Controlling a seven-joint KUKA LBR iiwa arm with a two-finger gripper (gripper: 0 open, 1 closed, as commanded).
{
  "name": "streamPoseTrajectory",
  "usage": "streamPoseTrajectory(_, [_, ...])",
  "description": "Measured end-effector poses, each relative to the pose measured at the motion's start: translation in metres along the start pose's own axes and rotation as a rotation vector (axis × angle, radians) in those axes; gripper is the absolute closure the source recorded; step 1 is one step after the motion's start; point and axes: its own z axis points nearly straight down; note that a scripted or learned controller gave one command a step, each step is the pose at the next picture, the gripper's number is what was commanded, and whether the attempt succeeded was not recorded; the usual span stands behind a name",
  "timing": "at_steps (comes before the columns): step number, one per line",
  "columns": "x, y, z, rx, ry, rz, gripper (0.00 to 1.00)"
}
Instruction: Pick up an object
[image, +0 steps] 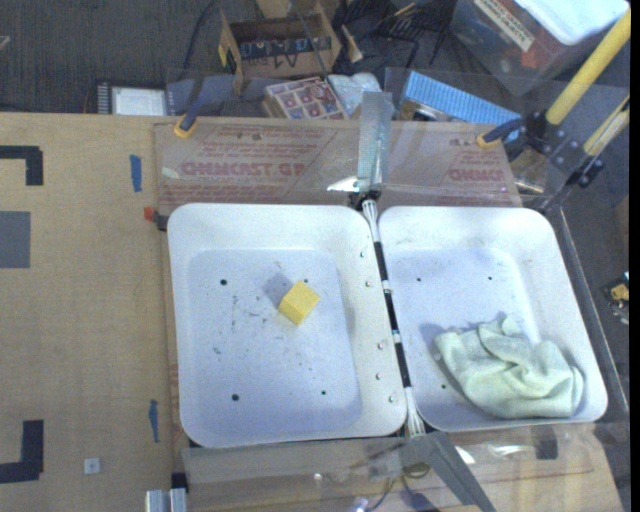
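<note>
A small yellow block (298, 302) is lying in the left white bin (182, 320), and a crumpled pale cloth (512, 370) is lying in the right bin (556, 258), nearer the arm's entry side. Both are resting unlifted, so the whole pick is remaining. The claw's state I cannot tell.

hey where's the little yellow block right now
The yellow block lies in the left bin of the camera view, near that bin's middle and slightly toward the divider. The crumpled cloth sits apart from it, in the right bin.
</note>
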Motion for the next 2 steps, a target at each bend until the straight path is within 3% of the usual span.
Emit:
streamPoseTrajectory(1, [0.0, 0.0, -0.022, -0.003, 0.001, 0.167, 1.0])
streamPoseTrajectory(2, [0.001, -0.002, -0.106, -0.002, 0.001, 0.301, 1.0])
